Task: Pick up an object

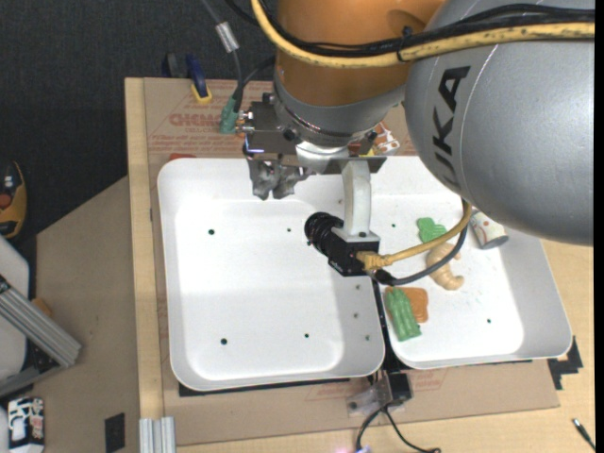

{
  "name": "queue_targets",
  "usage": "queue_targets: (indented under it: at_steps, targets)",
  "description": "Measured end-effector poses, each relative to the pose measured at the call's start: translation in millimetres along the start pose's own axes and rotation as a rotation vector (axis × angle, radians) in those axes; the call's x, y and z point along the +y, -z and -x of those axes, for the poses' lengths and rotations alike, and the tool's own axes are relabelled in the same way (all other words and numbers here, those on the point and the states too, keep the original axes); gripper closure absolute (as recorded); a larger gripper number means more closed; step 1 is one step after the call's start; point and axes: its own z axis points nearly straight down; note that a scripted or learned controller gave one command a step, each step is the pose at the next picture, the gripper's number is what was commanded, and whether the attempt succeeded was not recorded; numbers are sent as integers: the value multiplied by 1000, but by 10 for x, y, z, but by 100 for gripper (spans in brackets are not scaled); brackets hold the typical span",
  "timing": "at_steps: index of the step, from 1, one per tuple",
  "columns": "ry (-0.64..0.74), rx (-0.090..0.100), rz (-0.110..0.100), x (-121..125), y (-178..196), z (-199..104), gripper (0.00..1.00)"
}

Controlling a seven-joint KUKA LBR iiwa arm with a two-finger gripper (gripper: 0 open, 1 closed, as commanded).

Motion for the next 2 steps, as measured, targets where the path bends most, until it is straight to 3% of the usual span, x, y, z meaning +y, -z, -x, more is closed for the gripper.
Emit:
queue_targets:
  at_steps: [1, 2]
  targets:
    - [-7, -8, -19, -371, -742, 374, 100]
    - [-2, 2, 3, -329, 238, 353, 100]
